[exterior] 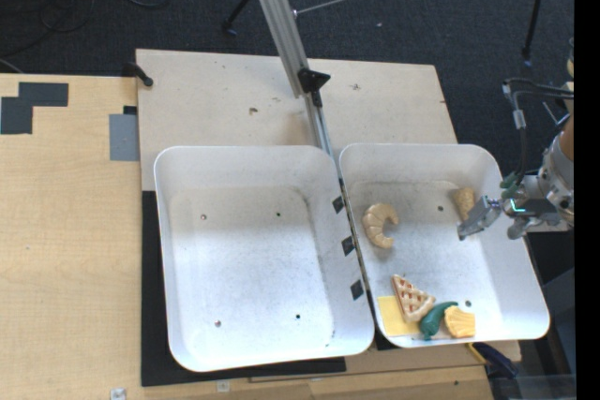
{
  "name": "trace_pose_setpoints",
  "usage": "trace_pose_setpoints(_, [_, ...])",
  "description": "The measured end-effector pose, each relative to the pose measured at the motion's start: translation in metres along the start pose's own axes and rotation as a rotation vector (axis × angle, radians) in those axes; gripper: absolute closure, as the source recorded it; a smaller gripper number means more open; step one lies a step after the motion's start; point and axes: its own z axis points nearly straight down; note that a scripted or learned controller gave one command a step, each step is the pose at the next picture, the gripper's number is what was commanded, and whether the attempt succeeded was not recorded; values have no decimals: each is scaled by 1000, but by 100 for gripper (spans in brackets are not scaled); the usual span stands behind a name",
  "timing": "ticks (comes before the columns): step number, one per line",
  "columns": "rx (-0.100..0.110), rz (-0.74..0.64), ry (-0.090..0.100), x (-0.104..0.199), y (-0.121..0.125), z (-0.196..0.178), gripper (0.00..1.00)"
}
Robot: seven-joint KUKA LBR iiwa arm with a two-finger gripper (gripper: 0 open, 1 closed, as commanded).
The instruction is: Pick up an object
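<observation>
Over the right bin (525, 290), our jaws (483, 218) hang spread and empty; we should centre on the tan piece (464, 200) just beside them before closing.

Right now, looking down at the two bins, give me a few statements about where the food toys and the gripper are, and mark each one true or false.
1. The croissant lies in the right bin. True.
2. The waffle slice sits in the left bin. False: it lies in the right bin, near its front edge.
3. The gripper is over the right bin's right side, near a small tan piece. True.
4. The green toy lies beside the croissant. False: it lies at the front, between the waffle slice and a yellow piece.
</observation>
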Motion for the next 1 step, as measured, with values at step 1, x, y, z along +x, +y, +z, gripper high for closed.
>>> trace_pose_setpoints(1, [-4,2,-1,-1,1,-2,0])
